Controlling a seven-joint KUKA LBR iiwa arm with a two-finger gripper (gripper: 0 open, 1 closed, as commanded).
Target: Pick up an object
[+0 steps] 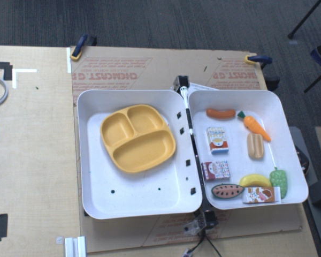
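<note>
1. From the one camera above, the worktop (32,170) is pale, smooth wood, with a sheet of printed brown cardboard (112,68) laid flat over it and pinned at its far corners by a blue-and-yellow clamp (79,46) and a second clamp (258,60).
2. Two shallow white bins with rounded corners sit side by side on the cardboard, their inner walls touching along a row of small black clips.
3. The left bin (91,197) holds a glossy yellow plate (138,138), rounded and split into three compartments, lying flat and tilted askew.
4. The right bin (291,143) holds the small toy foods to pick from. Along the far wall lie a reddish sausage (221,113) and an orange carrot (255,126) with a green top.
5. Mid-bin are a white printed carton (218,141) and a tan hot dog bun (255,146).
6. Nearer are a small red box (215,169) and a watermelon slice (227,190). A yellow banana (255,181), a knobbly green pepper (279,181) and an orange-and-white carton (261,195) crowd close together in the near corner.
7. As for the claw, I cannot tell whether it is released or clenched.
</note>
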